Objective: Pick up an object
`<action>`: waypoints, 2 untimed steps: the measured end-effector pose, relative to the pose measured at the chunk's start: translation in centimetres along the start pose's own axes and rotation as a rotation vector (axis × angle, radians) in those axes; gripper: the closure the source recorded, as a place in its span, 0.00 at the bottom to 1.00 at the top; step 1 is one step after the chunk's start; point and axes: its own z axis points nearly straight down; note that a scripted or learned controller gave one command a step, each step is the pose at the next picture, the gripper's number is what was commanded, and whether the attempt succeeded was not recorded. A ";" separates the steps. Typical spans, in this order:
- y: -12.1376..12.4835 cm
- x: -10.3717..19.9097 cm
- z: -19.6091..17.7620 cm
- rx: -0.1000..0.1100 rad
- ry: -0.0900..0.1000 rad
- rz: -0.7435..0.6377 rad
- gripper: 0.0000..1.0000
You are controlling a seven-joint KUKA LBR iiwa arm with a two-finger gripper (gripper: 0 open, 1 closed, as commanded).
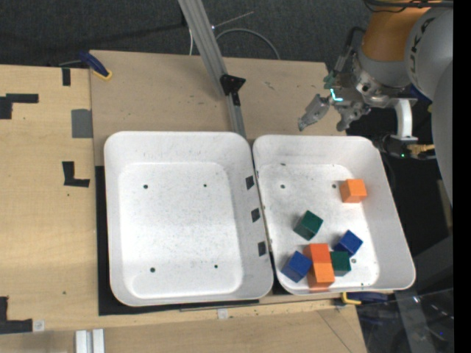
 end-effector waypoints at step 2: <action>-0.3 0.4 4.1 -0.002 -0.002 -0.001 0.00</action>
